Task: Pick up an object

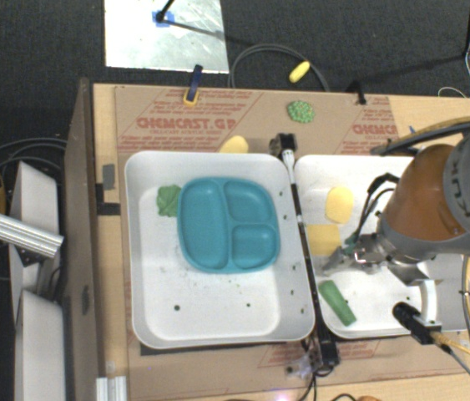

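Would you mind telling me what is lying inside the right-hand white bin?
In the right bin: two yellow pieces, a green stick, and the hand reaching in. The arm covers the bin's right part.

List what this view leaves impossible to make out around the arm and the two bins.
- Gripper: finger state, too small and blurred.
- Right bin: its right part, covered by the arm.
- Lower yellow object: its shape, partly overlapped by the gripper.
- Green piece in the left bin: partly hidden behind the blue tray.
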